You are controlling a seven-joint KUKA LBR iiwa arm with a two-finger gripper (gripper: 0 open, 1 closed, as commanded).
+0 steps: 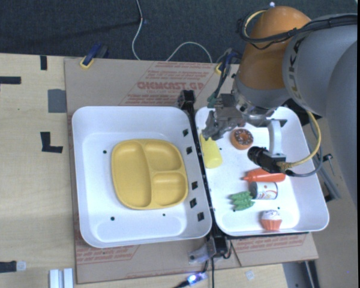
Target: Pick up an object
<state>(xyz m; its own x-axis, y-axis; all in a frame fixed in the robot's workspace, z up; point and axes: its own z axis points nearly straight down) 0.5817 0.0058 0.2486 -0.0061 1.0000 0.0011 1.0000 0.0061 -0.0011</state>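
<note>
My gripper point(216, 126) hangs low over the left side of the right bin point(306, 161), under the orange band of the arm. Its tip sits right at the upper end of a yellow block point(212, 154) that lies along the bin's left wall; whether it touches the block is unclear. A brown doughnut point(242, 138) lies just to the right of the gripper. Further toward the front are an orange carrot point(264, 176), a small white can point(266, 191), a green toy point(243, 201) and a cupcake point(271, 220).
The left bin point(87, 161) holds a yellow divided plate point(149, 173). The wall between the two bins runs close to the gripper's left. A black cable fitting point(261, 156) on the arm hangs over the right bin's middle.
</note>
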